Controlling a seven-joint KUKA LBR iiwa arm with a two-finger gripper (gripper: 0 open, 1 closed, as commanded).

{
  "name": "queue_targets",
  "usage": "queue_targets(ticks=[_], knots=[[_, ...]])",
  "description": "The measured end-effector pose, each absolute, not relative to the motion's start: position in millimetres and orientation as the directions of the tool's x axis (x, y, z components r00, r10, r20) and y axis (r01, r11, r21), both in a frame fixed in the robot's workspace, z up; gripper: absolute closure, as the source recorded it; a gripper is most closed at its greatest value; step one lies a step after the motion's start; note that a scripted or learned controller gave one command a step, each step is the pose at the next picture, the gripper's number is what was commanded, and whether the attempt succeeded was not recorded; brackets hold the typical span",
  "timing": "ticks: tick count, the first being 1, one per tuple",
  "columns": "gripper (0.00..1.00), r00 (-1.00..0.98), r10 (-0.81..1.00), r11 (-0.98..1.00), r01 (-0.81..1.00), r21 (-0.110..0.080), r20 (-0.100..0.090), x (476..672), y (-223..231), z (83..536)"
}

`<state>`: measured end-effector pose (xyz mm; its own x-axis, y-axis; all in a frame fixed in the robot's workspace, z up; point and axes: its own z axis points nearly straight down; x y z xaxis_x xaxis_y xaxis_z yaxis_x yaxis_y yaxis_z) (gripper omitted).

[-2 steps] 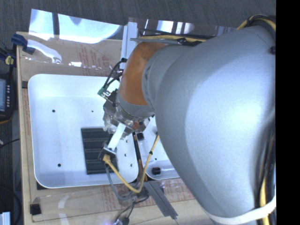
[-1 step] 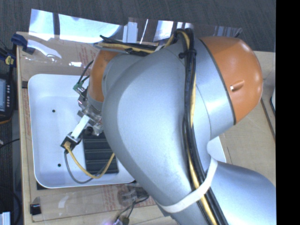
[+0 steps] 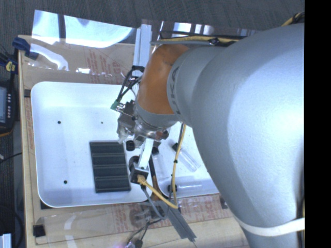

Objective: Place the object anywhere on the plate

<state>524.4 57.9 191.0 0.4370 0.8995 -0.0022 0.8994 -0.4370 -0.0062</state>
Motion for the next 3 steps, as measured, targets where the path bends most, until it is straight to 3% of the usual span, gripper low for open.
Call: queue_targets(ticks=[1, 2, 3], knots=[[1.00, 0.601, 0.799, -0.601, 0.799, -0.007, -0.006, 503.3, 106.3, 130.7], [1.00, 0.387, 0.922, -0.387, 0.922, -0.004, -0.001, 503.4, 164.6, 193.1], [1.00, 0.415, 0.910, -0.415, 0.910, -0.004, -0.001, 520.1, 105.4, 202.4]])
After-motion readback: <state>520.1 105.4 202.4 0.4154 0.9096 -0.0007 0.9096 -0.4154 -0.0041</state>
